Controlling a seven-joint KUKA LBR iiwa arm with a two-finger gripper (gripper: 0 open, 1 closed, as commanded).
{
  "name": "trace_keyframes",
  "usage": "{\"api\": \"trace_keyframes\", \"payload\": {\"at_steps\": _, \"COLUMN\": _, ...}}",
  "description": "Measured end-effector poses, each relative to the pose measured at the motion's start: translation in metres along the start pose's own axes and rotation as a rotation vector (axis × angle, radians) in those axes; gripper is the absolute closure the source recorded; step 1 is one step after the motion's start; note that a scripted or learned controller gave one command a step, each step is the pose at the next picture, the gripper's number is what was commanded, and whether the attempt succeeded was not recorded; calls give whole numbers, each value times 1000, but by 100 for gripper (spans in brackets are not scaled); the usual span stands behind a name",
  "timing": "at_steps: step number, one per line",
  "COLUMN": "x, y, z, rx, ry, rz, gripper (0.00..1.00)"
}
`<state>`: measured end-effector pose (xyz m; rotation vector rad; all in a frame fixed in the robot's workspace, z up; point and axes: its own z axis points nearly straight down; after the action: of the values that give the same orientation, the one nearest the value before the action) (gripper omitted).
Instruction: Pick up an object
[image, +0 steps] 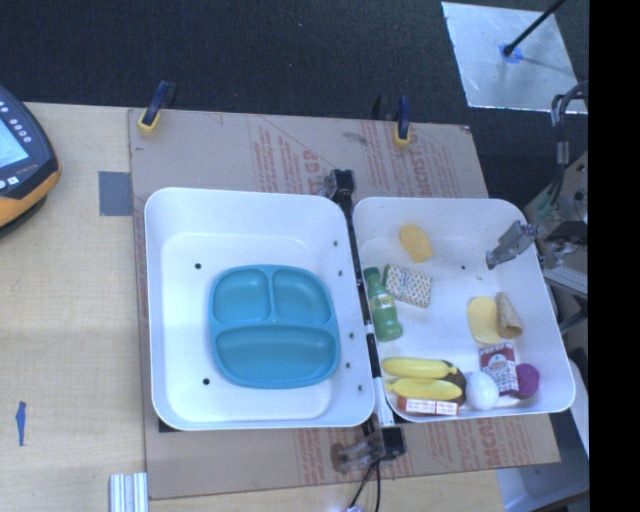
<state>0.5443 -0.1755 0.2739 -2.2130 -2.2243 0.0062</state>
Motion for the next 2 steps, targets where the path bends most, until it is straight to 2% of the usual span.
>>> {"api": "trace_keyframes", "payload": {"at_steps": 1, "x": -28, "y": 21, "z": 125, "rx": 9, "ry": 2, "rz": 0, "gripper": 0}}
{"api": "trace_keyframes", "payload": {"at_steps": 2, "x": -35, "y": 2, "z": 180, "rx": -13, "ry": -3, "rz": -2, "gripper": 0}}
